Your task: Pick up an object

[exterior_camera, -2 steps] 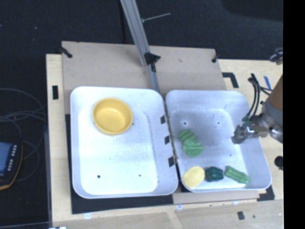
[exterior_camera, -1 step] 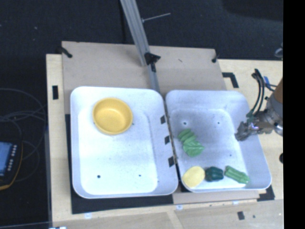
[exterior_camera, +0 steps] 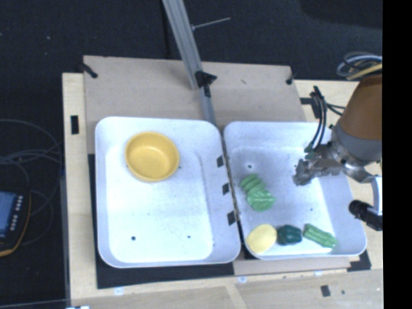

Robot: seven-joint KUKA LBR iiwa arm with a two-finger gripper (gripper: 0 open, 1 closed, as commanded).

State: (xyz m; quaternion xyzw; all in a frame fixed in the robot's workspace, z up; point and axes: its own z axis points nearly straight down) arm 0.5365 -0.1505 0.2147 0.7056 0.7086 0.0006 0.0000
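Arm over the right bin, four small things below it.

Nearest us, along the right bin's (exterior_camera: 283,134) front edge, we see a yellow round object (exterior_camera: 261,237), a dark green piece (exterior_camera: 289,235) touching it, and a light green piece (exterior_camera: 320,236) just beside. Farther back lies a ridged green object (exterior_camera: 257,192). The gripper (exterior_camera: 304,173) hangs to its right, apart from it; we cannot tell how it stands. In the left bin (exterior_camera: 109,172) sits a yellow bowl (exterior_camera: 152,156).
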